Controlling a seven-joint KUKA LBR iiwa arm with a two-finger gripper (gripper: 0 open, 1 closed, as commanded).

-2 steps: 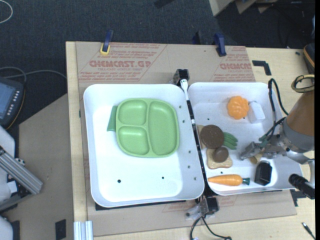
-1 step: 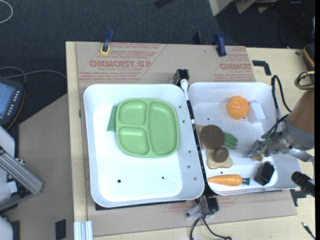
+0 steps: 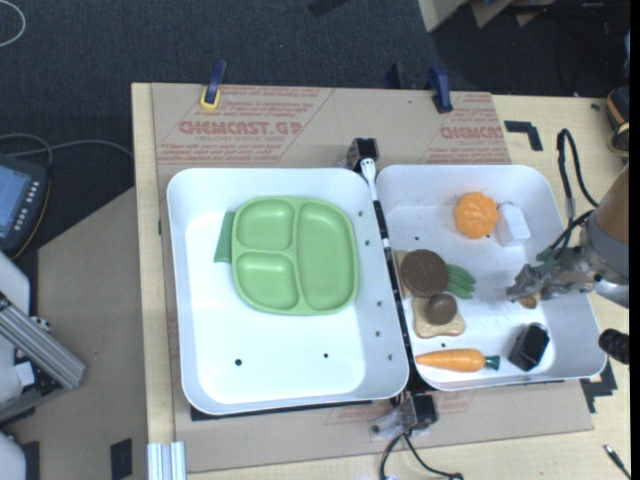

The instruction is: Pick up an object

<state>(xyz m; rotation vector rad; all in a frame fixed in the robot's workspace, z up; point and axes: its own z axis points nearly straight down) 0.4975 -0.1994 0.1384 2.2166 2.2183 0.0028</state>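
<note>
The gripper (image 3: 527,290) reaches in low over the right bin (image 3: 440,186) near that bin's right wall, the arm behind it cut off by the picture's edge; its tip is small and blurred, so whether it is parted or closed cannot be told, and nothing can be made out in it. Just below it lies a black block (image 3: 529,347), up and to its left an orange ball (image 3: 476,214) touching a white block (image 3: 513,224). Further left sit a brown disc (image 3: 424,271) half covering something green, a brown-topped piece (image 3: 438,311) and a carrot (image 3: 451,361); well beyond, in the left bin (image 3: 200,298), rests a green divided plate (image 3: 294,254).
</note>
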